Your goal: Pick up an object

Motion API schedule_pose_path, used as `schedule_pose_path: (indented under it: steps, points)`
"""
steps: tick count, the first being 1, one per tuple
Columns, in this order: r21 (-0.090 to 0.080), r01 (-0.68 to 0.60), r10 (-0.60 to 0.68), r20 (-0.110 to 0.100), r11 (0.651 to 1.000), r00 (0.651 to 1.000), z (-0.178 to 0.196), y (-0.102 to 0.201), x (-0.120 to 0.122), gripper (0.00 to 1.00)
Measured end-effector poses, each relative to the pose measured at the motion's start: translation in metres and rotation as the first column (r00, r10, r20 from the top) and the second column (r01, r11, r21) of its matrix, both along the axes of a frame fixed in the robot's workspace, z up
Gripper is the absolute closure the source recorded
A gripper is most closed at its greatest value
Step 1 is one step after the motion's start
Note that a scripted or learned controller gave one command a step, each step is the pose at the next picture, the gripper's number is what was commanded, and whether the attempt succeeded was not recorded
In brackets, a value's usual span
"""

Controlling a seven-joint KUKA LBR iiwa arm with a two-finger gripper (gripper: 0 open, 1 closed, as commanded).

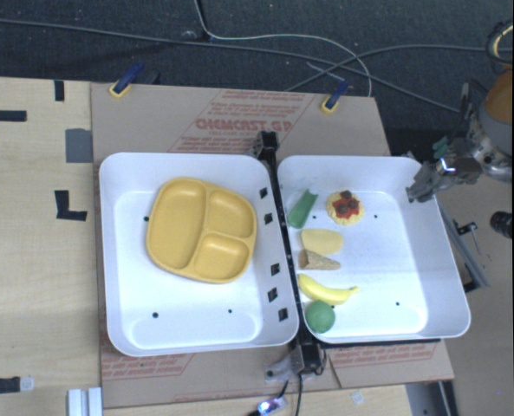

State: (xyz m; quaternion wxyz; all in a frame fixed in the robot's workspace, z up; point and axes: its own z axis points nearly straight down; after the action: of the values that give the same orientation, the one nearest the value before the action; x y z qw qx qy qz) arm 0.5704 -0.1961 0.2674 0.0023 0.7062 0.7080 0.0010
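Note:
Several toy foods lie along the left side of the right bin [430, 258]: a green pepper slice [302, 207], a small tart with red berries [345, 207], a pale yellow piece [322, 240], a tan wedge [318, 261], a banana [326, 290] and a green round fruit [321, 317]. My gripper [426, 185] hangs over the right bin's upper right rim, well apart from all the food. Nothing shows between its fingers.
The left bin [122, 258] holds a yellow divided plate [201, 230]. A black clip divider [278, 250] runs between the bins. Both bins rest on a cardboard sheet [239, 120]. Cables cross the dark floor behind.

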Motion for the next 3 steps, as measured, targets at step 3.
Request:
schedule_pose_path:
  steps: [3]
  points:
    - [0.003, -0.003, 0.003, -0.007, 1.0, 1.0, -0.025, 0.153, 0.011, 1.0]
